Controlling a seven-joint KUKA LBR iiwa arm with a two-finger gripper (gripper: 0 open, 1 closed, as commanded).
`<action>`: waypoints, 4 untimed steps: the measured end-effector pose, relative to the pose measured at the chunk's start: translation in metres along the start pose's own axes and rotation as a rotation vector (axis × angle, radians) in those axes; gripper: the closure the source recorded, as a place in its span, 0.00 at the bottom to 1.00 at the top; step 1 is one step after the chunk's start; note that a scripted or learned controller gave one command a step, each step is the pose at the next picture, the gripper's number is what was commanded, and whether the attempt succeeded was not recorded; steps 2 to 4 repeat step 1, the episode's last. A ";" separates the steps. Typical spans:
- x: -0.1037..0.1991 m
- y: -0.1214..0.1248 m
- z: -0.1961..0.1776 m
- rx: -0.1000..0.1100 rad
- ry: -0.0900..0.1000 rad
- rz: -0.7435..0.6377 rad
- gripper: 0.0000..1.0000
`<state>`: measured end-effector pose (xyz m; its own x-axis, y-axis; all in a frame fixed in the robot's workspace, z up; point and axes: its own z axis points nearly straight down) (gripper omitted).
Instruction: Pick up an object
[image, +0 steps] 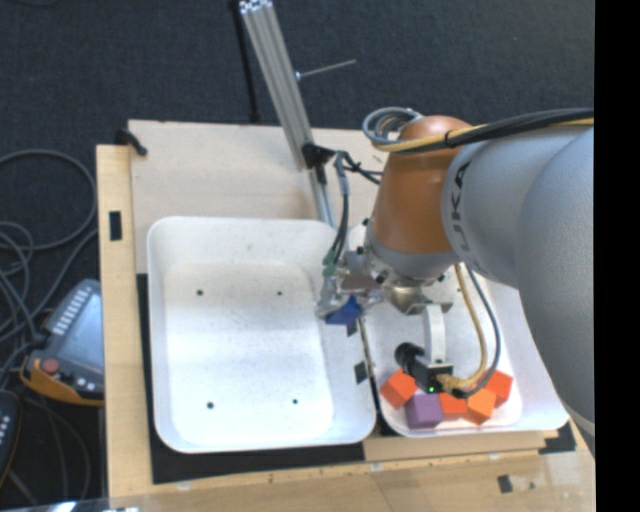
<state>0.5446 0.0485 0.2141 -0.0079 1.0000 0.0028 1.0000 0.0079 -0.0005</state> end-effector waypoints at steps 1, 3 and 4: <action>-0.004 0.001 0.001 0.000 -0.002 0.006 0.00; -0.004 0.001 0.001 0.000 -0.002 0.006 0.00; -0.004 0.001 0.001 0.000 -0.002 0.006 0.00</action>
